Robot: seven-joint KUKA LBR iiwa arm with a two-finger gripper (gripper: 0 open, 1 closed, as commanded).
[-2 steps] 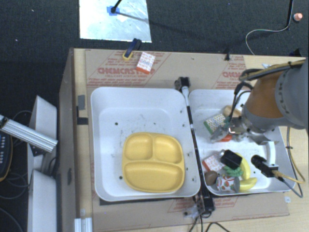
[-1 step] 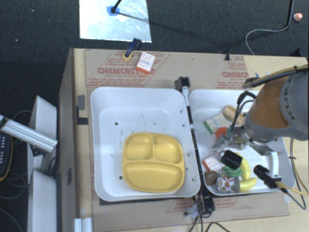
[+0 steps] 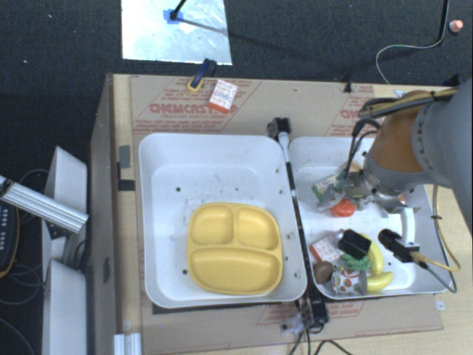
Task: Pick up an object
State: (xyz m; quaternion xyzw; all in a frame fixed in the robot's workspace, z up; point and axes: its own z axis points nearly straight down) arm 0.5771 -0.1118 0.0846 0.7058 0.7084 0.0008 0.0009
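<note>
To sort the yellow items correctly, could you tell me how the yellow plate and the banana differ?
The yellow plate lies in the left bin; the banana lies in the right bin. The plate is far larger than the banana. The plate sits alone, while the banana is crowded among small items. The plate is flat with three compartments; the banana is a curved piece. Both are yellow.

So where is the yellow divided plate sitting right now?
The yellow divided plate lies flat in the left bin, in its lower right part in the camera view, close to the right bin.
</note>
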